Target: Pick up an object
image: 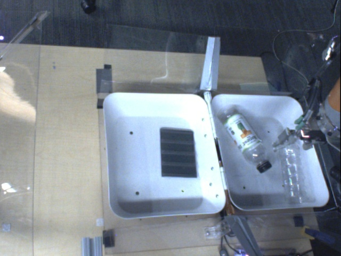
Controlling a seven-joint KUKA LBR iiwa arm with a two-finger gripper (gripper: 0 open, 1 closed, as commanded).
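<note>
1. A clear plastic tray (292, 176) lies nearest, along the right bin's (250, 199) right side.
2. A clear bottle (244, 136) with a black cap lies slanted mid-bin.
3. A black ribbed pad (178, 152) lies in the left bin (122, 143).
4. The claw (296, 136) hangs over the right bin's right edge, above the tray; whether it is open or closed I cannot tell.

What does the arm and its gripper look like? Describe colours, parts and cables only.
At the view's right edge, little of the arm shows: grey metal with a patch of orange. Thin dark cables run down beside it and loop above. The gripper is small, of grey metal with slim fingers, and a tiny red light glows on its body. No markings can be read.
</note>
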